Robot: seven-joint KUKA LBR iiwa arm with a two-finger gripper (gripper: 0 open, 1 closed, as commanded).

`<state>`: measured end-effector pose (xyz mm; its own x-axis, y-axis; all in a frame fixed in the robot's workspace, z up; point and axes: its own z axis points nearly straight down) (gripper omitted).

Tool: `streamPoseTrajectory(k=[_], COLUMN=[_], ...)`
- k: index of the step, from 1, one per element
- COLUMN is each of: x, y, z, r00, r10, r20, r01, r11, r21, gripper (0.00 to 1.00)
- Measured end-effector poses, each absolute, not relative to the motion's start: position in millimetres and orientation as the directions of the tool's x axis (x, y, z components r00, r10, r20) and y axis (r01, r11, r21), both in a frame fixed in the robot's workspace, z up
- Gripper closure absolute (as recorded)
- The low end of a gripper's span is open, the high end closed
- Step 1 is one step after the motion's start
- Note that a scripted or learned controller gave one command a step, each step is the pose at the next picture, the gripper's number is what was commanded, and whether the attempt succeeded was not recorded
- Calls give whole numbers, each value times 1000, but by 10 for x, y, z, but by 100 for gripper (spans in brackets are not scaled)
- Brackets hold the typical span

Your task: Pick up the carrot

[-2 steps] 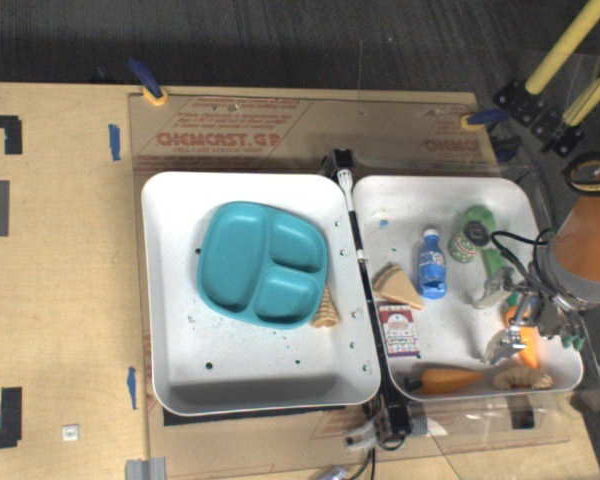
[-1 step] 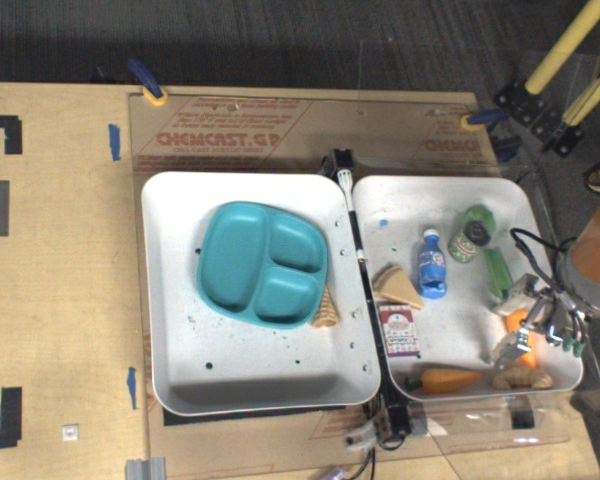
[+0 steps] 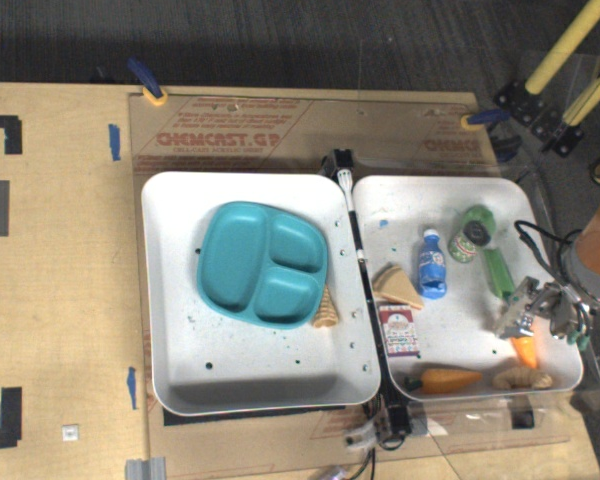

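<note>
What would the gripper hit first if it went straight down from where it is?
Probably the small orange piece just below the gripper, then the right bin's floor. The carrot lies off to the side. Depth is unclear.

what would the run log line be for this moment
task: pick up carrot | gripper: low over right bin, near-right corner | carrot: lying by near wall, not held | status: not grasped

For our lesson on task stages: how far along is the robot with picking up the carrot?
Done: the end effector has reached into the right bin near its lower right corner. In hand: nothing visibly; the carrot lies flat along the bin's front wall, to the left of and below the end effector, apart from it. Left: move over the carrot, grasp it and lift it. The blur hides how the end effector is set.
</note>
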<state>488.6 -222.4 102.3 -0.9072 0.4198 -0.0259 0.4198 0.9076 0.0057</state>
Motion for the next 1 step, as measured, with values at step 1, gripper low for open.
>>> streamPoseTrajectory(k=[1], x=[4882], y=[-2222], z=[1015], r00=[-907], r10=[420], r20=[-24], r01=[420], r11=[908], r21=[6], gripper=[0])
